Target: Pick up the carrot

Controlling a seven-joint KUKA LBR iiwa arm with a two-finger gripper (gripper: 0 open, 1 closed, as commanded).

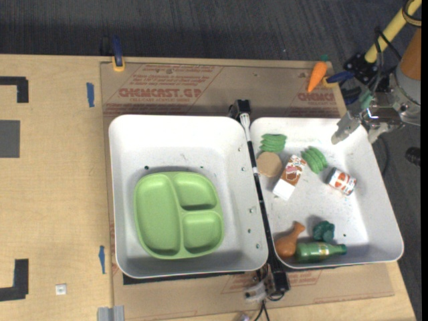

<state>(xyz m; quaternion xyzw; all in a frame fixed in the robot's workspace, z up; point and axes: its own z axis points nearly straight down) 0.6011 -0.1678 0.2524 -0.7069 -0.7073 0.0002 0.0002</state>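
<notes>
Small orange plastic carrot (pixel 317 77) with a green top: outside both bins, lying on the brown printed cardboard sheet (pixel 167 89) just past the far edge of the right-hand shallow white bin (pixel 381 206), near that bin's far right corner. Touched by nothing.

Near it, towards the view's right and lower: two-finger grey gripper (pixel 354 134), hanging over the far right corner of the right-hand bin, apart from the carrot. Fingers spread, with nothing between them.

In the same bin, under and beside the gripper:
- two ribbed green leafy toys, one (pixel 273 141) at the far edge, the other (pixel 314 158) towards the middle
- a round tan disc (pixel 269 163) by the inner wall
- a white and red carton (pixel 291 174), tilted, just beside the disc
- a red and white can (pixel 341 181) on its side

At the near edge of that bin:
- a brown toy drumstick (pixel 289 241)
- a dark green lump (pixel 324 230)
- a green bottle (pixel 321 249) lying flat

In the left-hand shallow white bin (pixel 127 152): a light green divided plate (pixel 177 212) with three compartments.
</notes>
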